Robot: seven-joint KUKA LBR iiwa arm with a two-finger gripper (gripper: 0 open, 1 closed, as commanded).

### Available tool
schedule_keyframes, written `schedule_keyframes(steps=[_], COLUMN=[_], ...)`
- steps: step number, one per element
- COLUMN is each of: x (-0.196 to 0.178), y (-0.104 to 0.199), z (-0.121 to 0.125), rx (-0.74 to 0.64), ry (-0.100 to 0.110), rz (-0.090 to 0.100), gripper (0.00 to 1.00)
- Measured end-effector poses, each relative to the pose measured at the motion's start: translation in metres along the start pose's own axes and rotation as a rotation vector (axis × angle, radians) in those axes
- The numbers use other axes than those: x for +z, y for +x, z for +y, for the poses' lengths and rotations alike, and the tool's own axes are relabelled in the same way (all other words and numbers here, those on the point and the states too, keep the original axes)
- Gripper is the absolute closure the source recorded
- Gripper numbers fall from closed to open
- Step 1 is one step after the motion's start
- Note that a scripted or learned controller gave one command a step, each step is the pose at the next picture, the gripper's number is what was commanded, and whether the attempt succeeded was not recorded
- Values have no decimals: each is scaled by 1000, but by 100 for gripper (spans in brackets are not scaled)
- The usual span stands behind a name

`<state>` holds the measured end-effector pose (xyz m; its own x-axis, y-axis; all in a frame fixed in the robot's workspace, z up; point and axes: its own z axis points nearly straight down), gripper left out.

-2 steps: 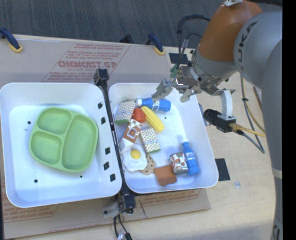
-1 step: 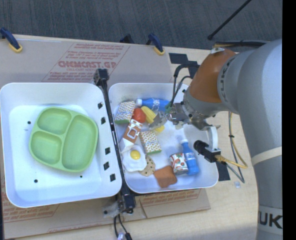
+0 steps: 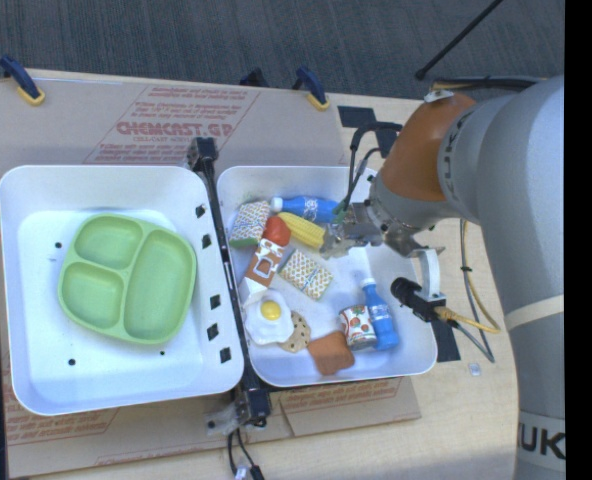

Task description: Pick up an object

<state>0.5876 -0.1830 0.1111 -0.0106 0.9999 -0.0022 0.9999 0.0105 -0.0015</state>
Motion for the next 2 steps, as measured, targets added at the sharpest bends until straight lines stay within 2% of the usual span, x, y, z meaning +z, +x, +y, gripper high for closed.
schedule_keyframes(steps=[1, 2], x=[0, 17], y=[0, 66], z=[0, 59], rx=[0, 9], ry=[0, -1], rz=[0, -8], gripper=[0, 0])
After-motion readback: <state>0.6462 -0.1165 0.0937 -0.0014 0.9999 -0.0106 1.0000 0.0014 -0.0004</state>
